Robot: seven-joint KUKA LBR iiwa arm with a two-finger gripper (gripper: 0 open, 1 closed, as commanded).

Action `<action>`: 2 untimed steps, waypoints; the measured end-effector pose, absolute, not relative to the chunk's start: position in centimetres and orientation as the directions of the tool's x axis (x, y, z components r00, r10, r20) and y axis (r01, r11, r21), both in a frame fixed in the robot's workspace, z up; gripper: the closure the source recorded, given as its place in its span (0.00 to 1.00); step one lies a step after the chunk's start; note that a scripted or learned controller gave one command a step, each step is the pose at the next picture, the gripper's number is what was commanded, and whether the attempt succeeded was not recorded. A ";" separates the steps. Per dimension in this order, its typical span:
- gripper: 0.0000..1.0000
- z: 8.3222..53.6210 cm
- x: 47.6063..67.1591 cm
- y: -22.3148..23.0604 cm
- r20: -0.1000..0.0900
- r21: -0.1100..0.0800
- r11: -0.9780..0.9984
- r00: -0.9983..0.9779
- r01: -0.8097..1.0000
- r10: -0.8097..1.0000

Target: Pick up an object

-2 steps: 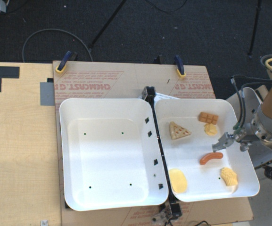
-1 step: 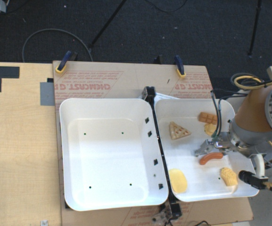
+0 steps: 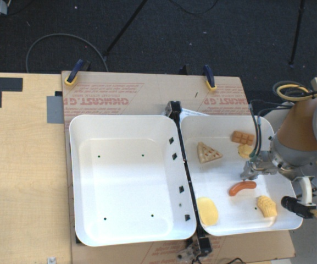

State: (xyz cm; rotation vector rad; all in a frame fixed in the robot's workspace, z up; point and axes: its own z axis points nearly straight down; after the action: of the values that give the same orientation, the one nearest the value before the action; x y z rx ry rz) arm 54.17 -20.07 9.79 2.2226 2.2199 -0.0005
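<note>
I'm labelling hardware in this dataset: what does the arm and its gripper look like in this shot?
The arm enters from the right as a rounded, bulky body, orange-brown above and grey lower down by the wrist. A dark cable loops along its left side. The gripper is a small grey metal assembly with thin fingers, too small to make out in detail.

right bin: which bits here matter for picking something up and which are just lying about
For the job:
gripper
red sausage
triangular sandwich wedge
waffle piece
corn cob
pale yellow oval piece
right bin

Lying about:
left bin
two yellow clamps
cardboard sheet
</note>
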 end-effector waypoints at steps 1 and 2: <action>1.00 16.9 61.7 -12.2 0.000 0.007 0.008 -0.008 1.000 1.000; 1.00 18.9 61.1 -5.6 0.000 0.001 0.005 -0.005 1.000 1.000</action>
State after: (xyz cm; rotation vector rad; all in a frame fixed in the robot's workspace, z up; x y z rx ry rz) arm 61.06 -5.64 18.87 2.2157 2.2261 0.0019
